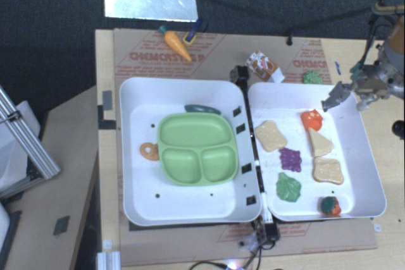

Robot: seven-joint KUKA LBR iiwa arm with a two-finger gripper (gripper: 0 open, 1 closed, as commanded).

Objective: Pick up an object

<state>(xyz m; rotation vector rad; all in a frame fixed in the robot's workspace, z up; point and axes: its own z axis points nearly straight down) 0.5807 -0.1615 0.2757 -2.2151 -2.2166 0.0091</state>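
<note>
My gripper hangs open over the far right part of the right bin, with nothing between its fingers. Just left of and below it lies a red toy pepper. In the same bin lie a bread slice, a pale wedge, purple grapes, a toast slice, a green leaf and a small red and green fruit.
The left bin holds a green divided plate, an orange ring and a dark green piece behind the plate. Beyond the bins lie a carrot, a small packet and a green lump.
</note>
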